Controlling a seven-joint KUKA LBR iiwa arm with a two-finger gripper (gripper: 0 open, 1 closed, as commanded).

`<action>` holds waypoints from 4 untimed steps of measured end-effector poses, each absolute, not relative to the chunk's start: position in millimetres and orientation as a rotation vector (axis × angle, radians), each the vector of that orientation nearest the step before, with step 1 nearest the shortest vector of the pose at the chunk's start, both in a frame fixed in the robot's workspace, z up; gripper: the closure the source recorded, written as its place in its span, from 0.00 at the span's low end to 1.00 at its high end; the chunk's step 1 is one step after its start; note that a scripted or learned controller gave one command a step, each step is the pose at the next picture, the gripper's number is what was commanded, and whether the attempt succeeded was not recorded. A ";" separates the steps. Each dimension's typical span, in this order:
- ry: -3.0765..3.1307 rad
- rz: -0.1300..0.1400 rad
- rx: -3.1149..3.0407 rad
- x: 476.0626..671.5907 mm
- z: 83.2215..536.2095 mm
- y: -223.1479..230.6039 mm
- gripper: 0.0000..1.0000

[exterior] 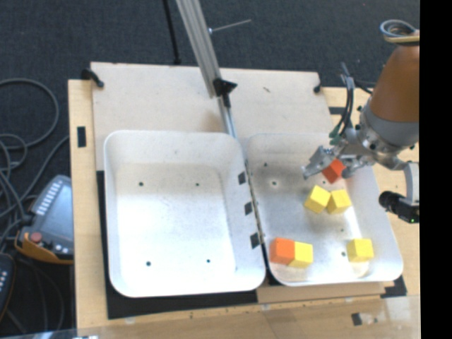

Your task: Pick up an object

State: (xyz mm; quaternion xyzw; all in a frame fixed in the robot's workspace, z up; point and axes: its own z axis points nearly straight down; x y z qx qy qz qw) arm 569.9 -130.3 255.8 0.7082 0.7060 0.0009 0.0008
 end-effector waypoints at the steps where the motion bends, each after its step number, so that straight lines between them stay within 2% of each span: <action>1: 2.215 -0.001 2.224 577.2 136.4 -207.9 0.00; 2: 2.206 0.021 2.203 579.8 130.1 -196.2 0.00; 4: 2.199 0.018 2.197 618.1 118.6 -207.4 0.00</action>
